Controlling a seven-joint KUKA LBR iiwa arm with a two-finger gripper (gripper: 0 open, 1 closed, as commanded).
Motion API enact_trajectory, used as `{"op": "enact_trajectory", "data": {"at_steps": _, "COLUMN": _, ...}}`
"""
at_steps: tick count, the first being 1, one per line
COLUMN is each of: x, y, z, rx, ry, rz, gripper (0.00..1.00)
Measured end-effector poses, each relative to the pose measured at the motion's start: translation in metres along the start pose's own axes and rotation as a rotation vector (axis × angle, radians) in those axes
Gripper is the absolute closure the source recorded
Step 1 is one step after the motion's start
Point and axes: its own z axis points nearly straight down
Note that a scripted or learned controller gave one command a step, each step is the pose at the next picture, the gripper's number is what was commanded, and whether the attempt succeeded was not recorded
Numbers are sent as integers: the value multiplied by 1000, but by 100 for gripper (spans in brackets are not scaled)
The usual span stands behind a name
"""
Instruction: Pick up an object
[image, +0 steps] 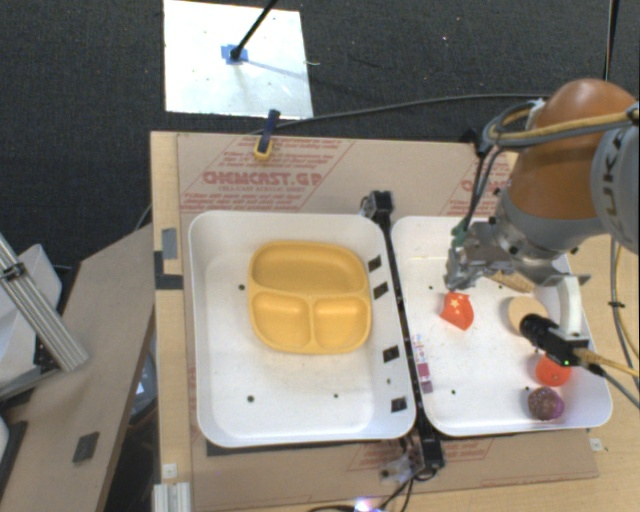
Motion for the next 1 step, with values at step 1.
{"op": "enact_trajectory", "data": {"at_steps": 1, "x": 44, "y": 9, "z": 13, "rx": 0, "ry": -1, "rz": 2, "gripper": 100}}
